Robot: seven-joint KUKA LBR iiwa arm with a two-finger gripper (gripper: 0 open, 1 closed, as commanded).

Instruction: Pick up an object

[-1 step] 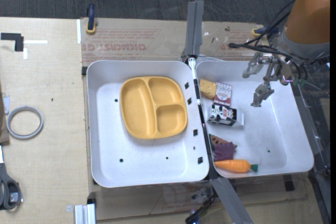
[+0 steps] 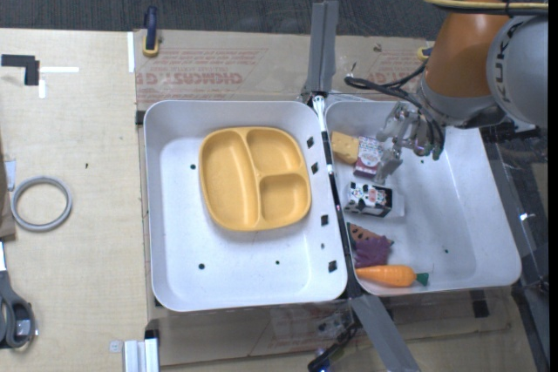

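Note:
In the right bin [image 2: 462, 213] my gripper [image 2: 390, 154] hangs low over the back left part, reaching in from the right. A small pink and white carton [image 2: 369, 155] lies right against its tip, and I cannot make out whether the carton is held. A yellow block [image 2: 343, 147] rests just left of the carton. Below them lie a black and white box [image 2: 368, 199], a purple toy [image 2: 372, 249] and an orange carrot [image 2: 387, 276] at the front edge.
The left bin [image 2: 174, 240] holds a yellow divided plate [image 2: 255, 177]. A grey divider [image 2: 323, 48] stands between the bins at the back. On the bench at the left lie a grey ring [image 2: 37, 203] and scissors [image 2: 15, 320].

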